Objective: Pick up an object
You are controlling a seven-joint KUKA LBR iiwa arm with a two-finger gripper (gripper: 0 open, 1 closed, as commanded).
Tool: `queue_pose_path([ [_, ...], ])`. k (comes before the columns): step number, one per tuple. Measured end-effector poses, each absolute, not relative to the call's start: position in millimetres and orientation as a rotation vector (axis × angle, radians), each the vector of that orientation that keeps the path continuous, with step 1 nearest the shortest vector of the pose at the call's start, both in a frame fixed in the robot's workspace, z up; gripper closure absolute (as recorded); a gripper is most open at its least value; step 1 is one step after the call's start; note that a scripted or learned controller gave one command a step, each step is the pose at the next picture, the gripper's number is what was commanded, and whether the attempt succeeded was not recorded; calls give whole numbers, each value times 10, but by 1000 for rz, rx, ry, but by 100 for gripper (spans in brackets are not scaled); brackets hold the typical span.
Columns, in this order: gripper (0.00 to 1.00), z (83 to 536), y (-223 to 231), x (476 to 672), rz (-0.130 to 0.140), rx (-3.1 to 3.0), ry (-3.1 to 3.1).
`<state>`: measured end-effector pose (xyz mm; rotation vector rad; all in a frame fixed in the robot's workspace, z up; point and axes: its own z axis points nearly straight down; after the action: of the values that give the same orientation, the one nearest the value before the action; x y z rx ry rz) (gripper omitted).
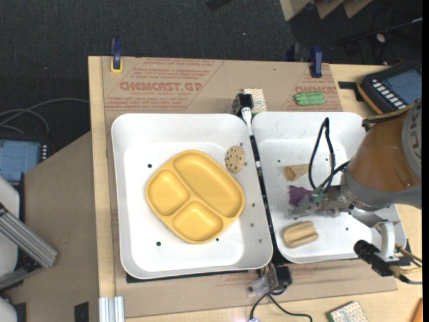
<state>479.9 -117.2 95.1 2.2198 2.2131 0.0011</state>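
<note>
Purple is the colour nearest the gripper (pixel 310 202): a small purple piece (pixel 297 194) lies in the right bin (pixel 268 180), touching or just beside the tip on its left side. I cannot tell whether the pincer is released or clenched, since the arm's bulk (pixel 385 166) and the black cable (pixel 320 154) blur that spot, nor whether the piece is grasped. Its shape is too small to give a long axis

Two other candidates lie close. A tan block (pixel 299 234) sits just below and a little left of the gripper, long axis running left to right with a slight upward tilt toward the right; a small tan bit (pixel 290 173) lies above and left, near the purple piece. My judgement is that the purple piece is the target, and that the coming move turns on whether it lies truly between the tips or just outside them

White and smooth, the bin floor has bare room right of the block. Well apart, in the left bin (pixel 127 180), rest a yellow tray (pixel 194 196) and a speckled ball (pixel 234 158) just off its upper right edge
</note>
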Motion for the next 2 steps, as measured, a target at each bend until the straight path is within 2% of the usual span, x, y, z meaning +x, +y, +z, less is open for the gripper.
queue_pose_path([
  [1,0,843,-1056,5545,5,2213,2223],
  [2,0,858,-1235,6414,7,2211,2218],
])
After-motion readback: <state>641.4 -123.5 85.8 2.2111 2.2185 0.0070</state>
